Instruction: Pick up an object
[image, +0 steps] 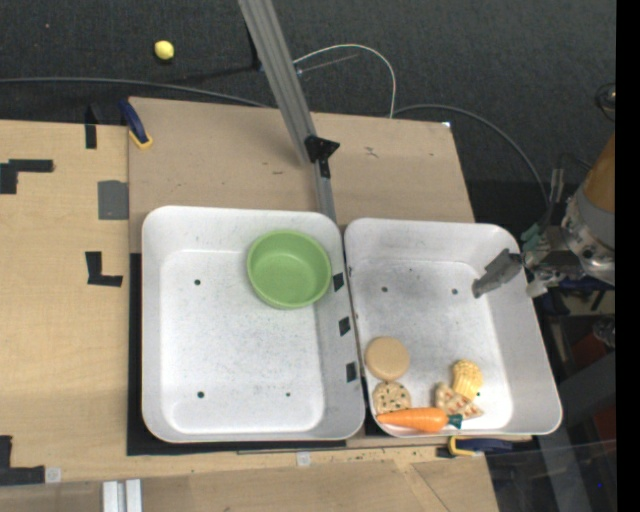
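Two shallow white plastic bins are seen side by side on a brown board laid over a pale wooden bench, viewed from above at a slant. A round green plastic bowl (289, 268) is set upright in the left bin (175, 330), near its far right corner, with the rest of that bin's speckled floor left bare.

In the right bin (430, 270), a small heap of toy food is gathered against the near wall. A round tan disc-shaped piece (387, 356) is placed at the heap's left, and just below it a pale dotted cracker-like piece (390, 396) is seen. An orange toy carrot (425, 420) is laid lengthwise along the near edge, and a yellow knobbly corn-like piece (465, 378) is propped at the right of the heap, touching smaller pale bits beneath it. What exactly those bits are cannot be made out.

The grey two-finger gripper (497, 272) is held over the right bin's far right side, well apart from the heap of food. One dark finger is pointed down and to the left above the bin's rim; nothing is seen gripped by it, and how far the claw is spread cannot be told from this angle.

A grey metal pole (285, 85) is slanted across the board toward the seam between the bins, and a small yellow ball (164, 49) is left on the dark floor beyond the bench.
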